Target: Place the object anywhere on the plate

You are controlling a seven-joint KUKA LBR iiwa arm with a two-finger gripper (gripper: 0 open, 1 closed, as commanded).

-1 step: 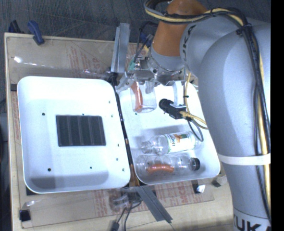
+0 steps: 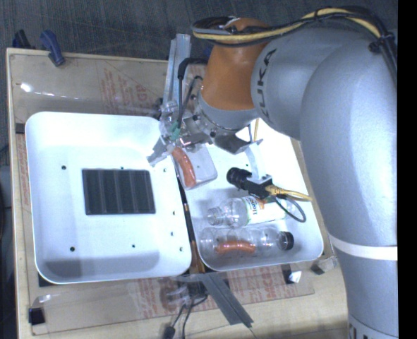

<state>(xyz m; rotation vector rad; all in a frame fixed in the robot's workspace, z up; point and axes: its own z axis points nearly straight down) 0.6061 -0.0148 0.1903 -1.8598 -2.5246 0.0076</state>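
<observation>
The arm (image 2: 321, 90) reads "KUKA" beside its orange band. Its gripper (image 2: 171, 136) hangs over the bins' shared edge; I cannot tell its state. An orange object (image 2: 185, 168) lies just below it. The plate (image 2: 118, 191) sits in the left bin (image 2: 53, 189).

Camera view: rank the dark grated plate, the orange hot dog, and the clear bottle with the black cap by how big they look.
1. Dark grated plate, largest.
2. Clear bottle with the black cap.
3. Orange hot dog, smallest, though it sits higher at the claw.

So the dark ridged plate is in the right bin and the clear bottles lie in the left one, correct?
Reversed. The camera view shows the dark ridged plate in the left bin, while the clear bottles lie in the right bin, below the end effector.
</observation>
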